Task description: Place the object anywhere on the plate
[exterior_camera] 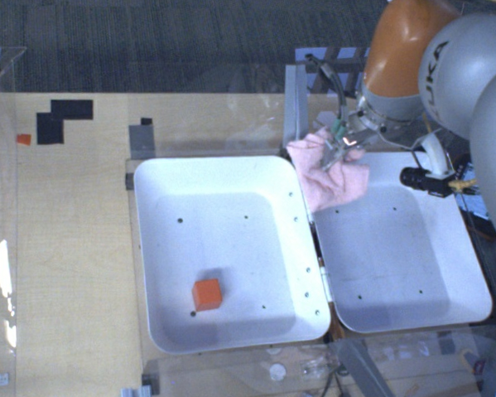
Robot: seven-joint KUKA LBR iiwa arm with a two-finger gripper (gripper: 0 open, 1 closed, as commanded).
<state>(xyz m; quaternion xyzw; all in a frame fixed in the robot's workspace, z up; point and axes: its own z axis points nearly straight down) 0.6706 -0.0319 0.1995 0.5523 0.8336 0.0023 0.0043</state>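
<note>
The gripper [342, 149] is clenched on a pink cloth [330, 179] at the far left corner of the right bin [419, 305]. The cloth hangs from the fingers and drapes over the rim between the bins. In the left bin [233, 236], an orange block [207, 294] lies near its near left corner, well apart from the gripper.

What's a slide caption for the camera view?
Gripper holds pink cloth over bin divide; orange block in left bin.
</note>
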